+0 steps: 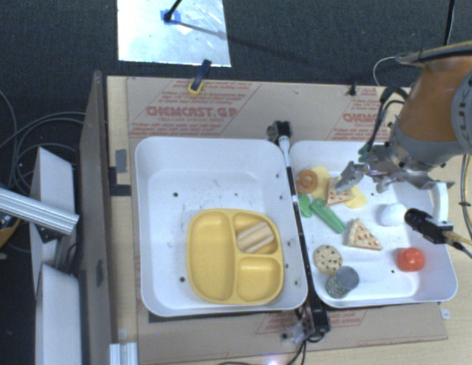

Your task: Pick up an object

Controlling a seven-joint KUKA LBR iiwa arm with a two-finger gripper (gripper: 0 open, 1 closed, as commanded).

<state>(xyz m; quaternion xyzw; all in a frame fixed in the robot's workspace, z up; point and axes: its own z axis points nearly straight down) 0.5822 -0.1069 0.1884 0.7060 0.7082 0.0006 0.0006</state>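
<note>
Two-finger gripper low over small tan pizza-slice toy in right white bin, finger state can't tell; centre on slice, descend straight, avoid yellow piece beside it

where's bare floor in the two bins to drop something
Left bin: bare along the far side and left of the yellow tray. The tray's big left compartment is bare too. Right bin: crowded; toys fill its left half under the pincer, with a patch between the pizza slice and the tomato.
</note>
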